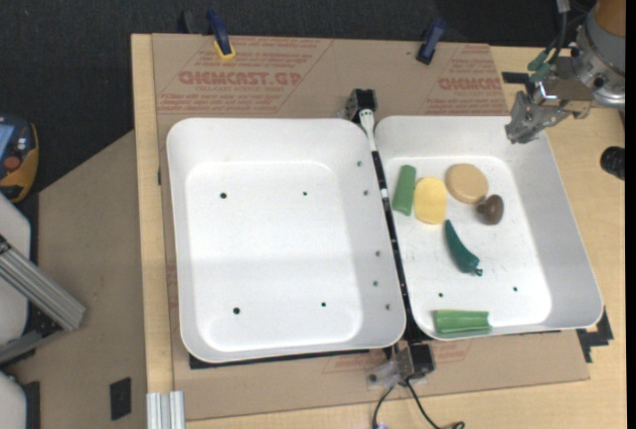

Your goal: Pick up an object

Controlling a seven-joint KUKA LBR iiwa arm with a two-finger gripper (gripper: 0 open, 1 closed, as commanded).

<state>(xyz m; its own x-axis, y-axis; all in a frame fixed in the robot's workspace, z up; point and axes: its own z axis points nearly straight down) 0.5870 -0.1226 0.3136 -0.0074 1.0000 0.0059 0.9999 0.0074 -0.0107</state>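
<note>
Near edge of right white bin (556, 303): a flat green block (461, 322).
Middle: dark green curved pepper-like piece (460, 247), yellow rounded lump (430, 202), light green upright block (404, 190), small brown ball (490, 210), tan round disc (466, 183).
Far right corner: grey two-finger gripper (522, 126), holding nothing; finger position unclear.

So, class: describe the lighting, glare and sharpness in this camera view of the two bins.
Camera view: even overhead light; the left bin has a brighter band across its upper floor and soft shadow below; no hard glare. The items in the right bin are reasonably sharp, and the gripper at its far corner is slightly soft.
</note>
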